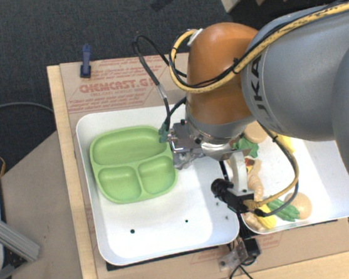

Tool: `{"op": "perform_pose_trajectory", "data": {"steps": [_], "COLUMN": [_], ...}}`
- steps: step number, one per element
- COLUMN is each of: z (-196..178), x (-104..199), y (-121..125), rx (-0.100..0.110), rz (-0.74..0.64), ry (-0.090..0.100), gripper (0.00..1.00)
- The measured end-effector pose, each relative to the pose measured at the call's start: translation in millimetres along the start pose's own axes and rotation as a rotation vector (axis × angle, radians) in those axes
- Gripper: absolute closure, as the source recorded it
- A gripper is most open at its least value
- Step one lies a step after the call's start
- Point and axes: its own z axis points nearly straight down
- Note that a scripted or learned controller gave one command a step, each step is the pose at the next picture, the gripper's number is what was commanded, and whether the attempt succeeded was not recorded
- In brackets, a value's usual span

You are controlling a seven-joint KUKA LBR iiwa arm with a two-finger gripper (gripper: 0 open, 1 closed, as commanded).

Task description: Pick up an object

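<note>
A light green divided plate (130,163) lies in the back half of the left bin (155,242). The right bin (331,179) holds a heap of small things along its left side: a beige egg-shaped piece (300,204), a yellow piece (265,218) beside a green one (288,214), a cream piece (255,181) and a tan round one (257,134). My gripper (181,149) hangs under the orange wrist, low over the wall between the bins, right at the green plate's right edge. The wrist hides most of it.
The big grey arm covers the back and middle of the right bin. A yellow thing (287,145) peeks out under it. A blue clip (85,61) lies on the cardboard behind the bins. The front half of the left bin shows bare white floor.
</note>
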Motion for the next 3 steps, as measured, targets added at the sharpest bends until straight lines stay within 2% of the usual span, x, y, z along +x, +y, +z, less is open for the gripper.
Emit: {"op": "perform_pose_trajectory", "data": {"steps": [1, 2, 3], "z": [21, -178, -127], "x": [-22, -15, -66], "y": [-34, -35, -36], "rx": [-0.003, -0.030, -0.005], "rz": [-0.002, -0.008, 0.000], "ry": [0.003, 0.011, 0.004], "gripper": [1.00, 1.00, 1.00]}}
